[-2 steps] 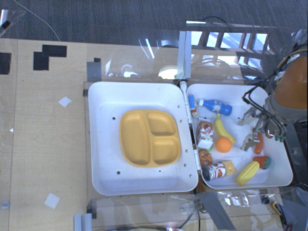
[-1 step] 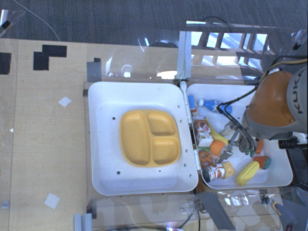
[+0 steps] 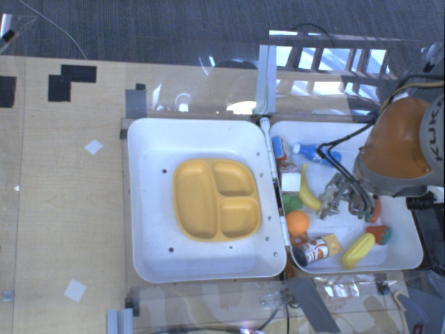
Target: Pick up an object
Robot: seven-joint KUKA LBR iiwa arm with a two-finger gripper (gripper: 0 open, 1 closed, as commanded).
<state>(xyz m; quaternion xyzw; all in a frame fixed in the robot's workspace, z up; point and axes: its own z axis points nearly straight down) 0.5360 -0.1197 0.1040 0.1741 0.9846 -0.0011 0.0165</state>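
1. Camera view: the arm is reaching into the right bin from the right, and the pincer is hovering low over the bin floor, just beside a banana.
2. The pincer's grip is too blurred to read; nothing is visibly sitting in it.
3. An orange, a can and a yellow toy are lying near the front wall.
4. The left bin is carrying a yellow tray.
5. Progress, judged: the pick is not yet done; grasping and lifting are left.

A divided tray lies in the left bin; toy foods crowd the right bin.
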